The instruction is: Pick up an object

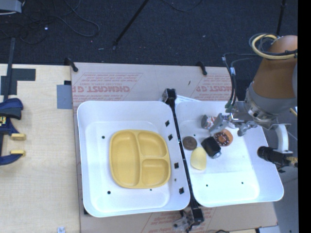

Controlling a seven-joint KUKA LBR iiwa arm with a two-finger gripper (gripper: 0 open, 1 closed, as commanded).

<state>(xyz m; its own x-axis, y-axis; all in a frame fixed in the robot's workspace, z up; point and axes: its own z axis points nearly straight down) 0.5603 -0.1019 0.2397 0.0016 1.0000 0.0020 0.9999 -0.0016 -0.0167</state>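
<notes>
- While the tool hangs low over the right bin, I cannot tell from this slant what it grips, if anything.
- The pick candidates lie bunched under it: a black block, an orange-patterned disc, a pale yellow lump, a brown disc near the divider.
- To do this well, I judge the tool should drop straight onto one piece, centred; the block touches the patterned disc, so a skewed descent may shove both.
- The lump sits slightly freer and looks the easier target.
- The left bin carries a yellow tray.
- Both bins rest on cardboard over a wooden desk; blue clamps at left, dark floor with cables behind.
</notes>
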